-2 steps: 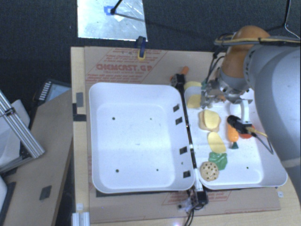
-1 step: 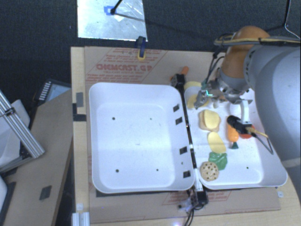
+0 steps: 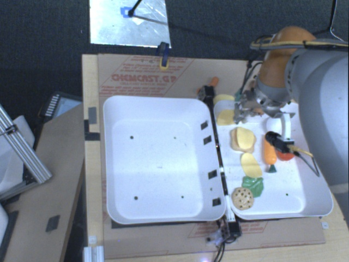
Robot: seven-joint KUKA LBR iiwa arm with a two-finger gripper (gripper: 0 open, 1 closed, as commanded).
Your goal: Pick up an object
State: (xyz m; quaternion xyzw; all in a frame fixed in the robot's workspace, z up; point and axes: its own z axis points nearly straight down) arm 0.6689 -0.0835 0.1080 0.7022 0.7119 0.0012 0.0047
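The right bin [image 3: 311, 201] holds several small food toys. A yellow block [image 3: 243, 139] lies in its middle, with a pale yellow piece [image 3: 224, 118] above it and another [image 3: 223, 99] at the bin's far rim. Lower down lie a yellow oval slice [image 3: 251, 165], a green leafy piece [image 3: 254, 185] and a round cookie [image 3: 242, 198]. An orange carrot [image 3: 269, 153] sits beside a red piece [image 3: 284, 156]. My gripper [image 3: 240, 112] hangs low over the bin's far end, just right of the pale yellow piece and above the yellow block. I see nothing held in it.
The left bin [image 3: 158, 162] sits beside the right one, joined along a black-clipped divider [image 3: 215, 152]. Both rest on a cardboard sheet [image 3: 144, 75]. The arm's big grey body [image 3: 322, 97] covers the right side. A shiny metal plate [image 3: 128, 15] lies beyond the bench.
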